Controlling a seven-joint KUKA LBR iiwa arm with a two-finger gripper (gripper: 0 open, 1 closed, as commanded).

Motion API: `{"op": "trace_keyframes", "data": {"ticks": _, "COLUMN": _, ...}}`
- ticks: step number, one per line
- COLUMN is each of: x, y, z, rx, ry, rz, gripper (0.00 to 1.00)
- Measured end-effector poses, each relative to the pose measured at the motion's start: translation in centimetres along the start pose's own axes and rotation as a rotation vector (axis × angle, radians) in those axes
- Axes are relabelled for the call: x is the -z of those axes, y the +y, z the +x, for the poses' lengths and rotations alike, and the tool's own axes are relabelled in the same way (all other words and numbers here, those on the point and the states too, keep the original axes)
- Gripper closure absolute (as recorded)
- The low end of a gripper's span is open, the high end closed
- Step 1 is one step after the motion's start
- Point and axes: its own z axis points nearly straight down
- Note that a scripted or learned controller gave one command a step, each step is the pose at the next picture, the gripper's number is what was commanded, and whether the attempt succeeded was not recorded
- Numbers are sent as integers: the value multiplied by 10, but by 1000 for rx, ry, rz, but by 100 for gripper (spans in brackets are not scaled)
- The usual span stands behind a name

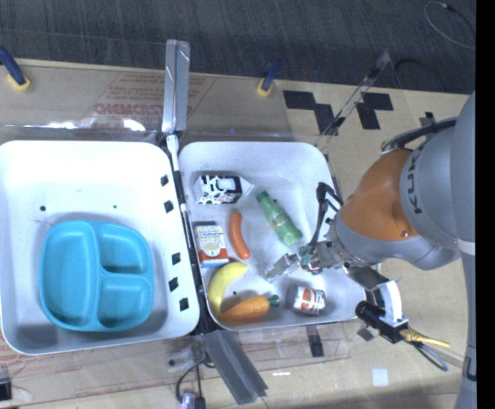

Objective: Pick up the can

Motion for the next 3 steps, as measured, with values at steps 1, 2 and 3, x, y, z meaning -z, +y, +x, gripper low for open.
{"op": "trace_keyframes", "data": {"ticks": 1, "x": 0, "y": -7, "z": -6, "rx": 5, "ry": 1, "rz": 0, "gripper": 0}}
{"op": "trace_keyframes", "data": {"ticks": 2, "x": 10, "y": -6, "z": -5, "rx": 10, "ry": 2, "rz": 0, "gripper": 100}}
{"op": "trace_keyframes", "data": {"ticks": 3, "x": 71, "y": 57, "z": 20, "rx": 111, "ry": -2, "rz": -2, "gripper": 100}}
